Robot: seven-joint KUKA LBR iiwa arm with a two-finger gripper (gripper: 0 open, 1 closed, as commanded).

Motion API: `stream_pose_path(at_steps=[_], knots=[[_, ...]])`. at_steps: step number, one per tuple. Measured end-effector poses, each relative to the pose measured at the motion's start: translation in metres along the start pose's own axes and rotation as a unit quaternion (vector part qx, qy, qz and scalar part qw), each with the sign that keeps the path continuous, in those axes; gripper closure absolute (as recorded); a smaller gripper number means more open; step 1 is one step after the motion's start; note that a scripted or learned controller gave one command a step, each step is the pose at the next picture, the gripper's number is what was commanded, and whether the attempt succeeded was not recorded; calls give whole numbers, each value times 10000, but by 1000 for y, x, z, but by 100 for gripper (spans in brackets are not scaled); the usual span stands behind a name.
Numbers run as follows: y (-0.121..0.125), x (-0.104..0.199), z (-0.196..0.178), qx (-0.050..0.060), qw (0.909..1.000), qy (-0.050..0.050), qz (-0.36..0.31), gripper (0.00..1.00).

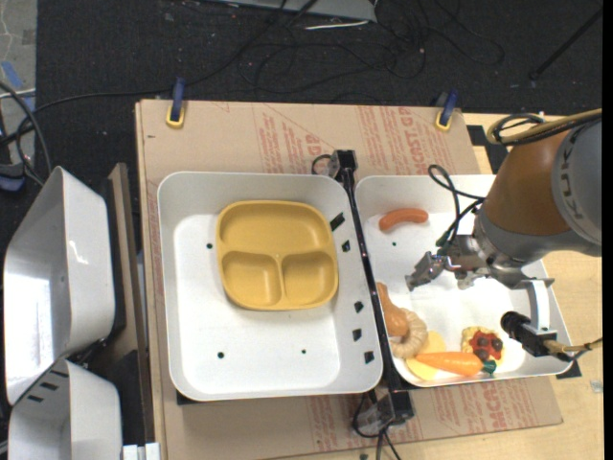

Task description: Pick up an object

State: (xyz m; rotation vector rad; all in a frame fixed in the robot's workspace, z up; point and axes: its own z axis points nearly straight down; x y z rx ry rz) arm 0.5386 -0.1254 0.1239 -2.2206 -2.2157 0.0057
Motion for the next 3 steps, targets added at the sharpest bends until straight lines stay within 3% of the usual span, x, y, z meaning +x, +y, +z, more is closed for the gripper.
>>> stream_pose_path(at_steps=[1,3], knots=[[1,1,-13,-29,10000,-3,2,100],[-2,-3,-121,-66,10000,-14,-26,100]])
